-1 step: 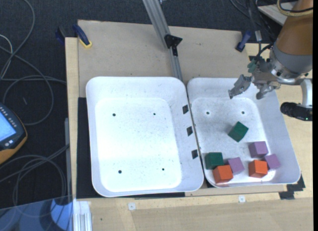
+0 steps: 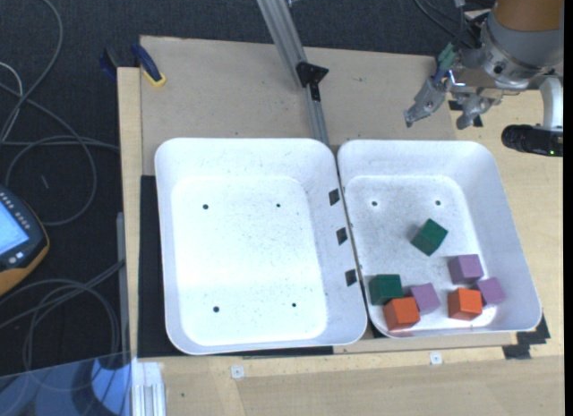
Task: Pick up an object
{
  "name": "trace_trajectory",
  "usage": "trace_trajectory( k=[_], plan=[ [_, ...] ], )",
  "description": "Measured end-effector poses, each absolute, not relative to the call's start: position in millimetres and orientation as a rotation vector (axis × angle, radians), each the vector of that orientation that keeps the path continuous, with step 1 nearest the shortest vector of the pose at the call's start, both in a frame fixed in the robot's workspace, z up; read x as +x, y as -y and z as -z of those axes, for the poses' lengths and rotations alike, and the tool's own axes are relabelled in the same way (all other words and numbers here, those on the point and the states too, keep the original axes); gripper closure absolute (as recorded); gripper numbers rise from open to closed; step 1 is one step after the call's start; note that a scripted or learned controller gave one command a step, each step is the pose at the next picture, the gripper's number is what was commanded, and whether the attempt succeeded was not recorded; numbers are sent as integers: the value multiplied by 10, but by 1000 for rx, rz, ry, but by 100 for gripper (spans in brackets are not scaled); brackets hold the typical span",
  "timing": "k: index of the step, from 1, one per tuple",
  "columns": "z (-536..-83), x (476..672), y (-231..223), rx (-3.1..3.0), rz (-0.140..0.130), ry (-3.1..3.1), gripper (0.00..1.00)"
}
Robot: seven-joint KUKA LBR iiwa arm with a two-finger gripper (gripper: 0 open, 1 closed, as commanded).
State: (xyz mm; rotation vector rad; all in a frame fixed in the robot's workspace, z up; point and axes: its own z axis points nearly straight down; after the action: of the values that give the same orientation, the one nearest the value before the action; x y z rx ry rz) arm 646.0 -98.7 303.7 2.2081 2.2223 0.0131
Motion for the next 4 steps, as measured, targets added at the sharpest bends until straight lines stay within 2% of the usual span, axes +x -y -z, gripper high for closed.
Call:
trace_trajectory(
  k=[1, 2, 3, 4],
  plan=[
    [-2248, 5897, 1696, 2236, 11, -2218, 0],
    [-3690, 5268, 1815, 2216, -7, -2212, 0],
    [-2376, 5495, 1390, 2225, 6, -2231, 0],
    [-1399, 4810, 1421, 2232, 9, -2226, 0]
  ],
)
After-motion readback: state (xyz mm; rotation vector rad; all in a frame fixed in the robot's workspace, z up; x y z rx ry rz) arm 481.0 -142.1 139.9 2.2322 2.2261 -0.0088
